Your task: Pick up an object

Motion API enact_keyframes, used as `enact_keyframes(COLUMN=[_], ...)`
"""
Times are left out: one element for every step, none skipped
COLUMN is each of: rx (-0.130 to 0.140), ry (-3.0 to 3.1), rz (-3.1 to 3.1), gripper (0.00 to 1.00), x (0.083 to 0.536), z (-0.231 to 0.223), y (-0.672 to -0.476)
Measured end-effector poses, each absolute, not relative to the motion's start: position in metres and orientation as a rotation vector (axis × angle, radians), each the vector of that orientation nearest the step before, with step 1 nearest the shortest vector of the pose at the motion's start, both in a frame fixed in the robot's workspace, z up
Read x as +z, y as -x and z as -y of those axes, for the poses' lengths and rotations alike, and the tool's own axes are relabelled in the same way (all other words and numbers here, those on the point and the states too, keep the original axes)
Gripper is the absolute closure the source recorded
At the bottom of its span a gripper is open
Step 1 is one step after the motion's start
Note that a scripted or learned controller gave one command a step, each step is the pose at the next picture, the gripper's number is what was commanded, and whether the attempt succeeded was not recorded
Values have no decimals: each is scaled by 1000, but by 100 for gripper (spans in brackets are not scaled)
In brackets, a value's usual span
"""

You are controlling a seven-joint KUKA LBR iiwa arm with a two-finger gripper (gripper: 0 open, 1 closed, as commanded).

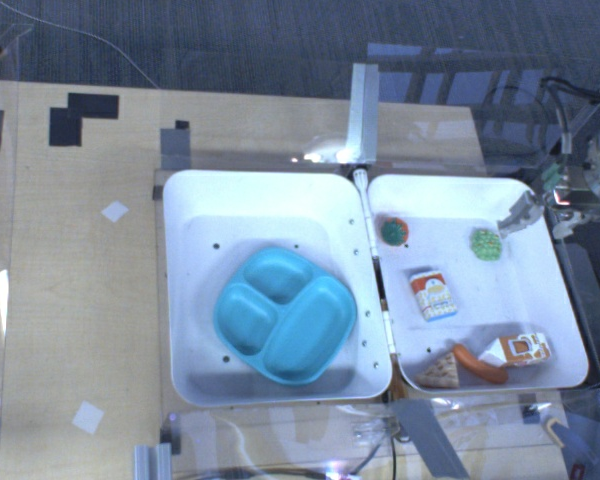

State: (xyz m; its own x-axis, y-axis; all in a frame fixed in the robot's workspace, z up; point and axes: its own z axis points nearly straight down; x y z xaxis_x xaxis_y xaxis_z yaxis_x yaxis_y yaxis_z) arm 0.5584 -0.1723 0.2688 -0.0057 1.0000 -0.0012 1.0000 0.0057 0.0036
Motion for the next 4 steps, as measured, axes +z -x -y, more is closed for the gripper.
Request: enact_keyframes(rx=[2,3,5,12], ry=[-2364,-2387,-2487,-2477], rz=[-2067,-2038,-1912,-1916], gripper=[0,0,0,100], x=[158,123,86,100], z=[158,197,196,195], y=[-666,-604,-628,-630])
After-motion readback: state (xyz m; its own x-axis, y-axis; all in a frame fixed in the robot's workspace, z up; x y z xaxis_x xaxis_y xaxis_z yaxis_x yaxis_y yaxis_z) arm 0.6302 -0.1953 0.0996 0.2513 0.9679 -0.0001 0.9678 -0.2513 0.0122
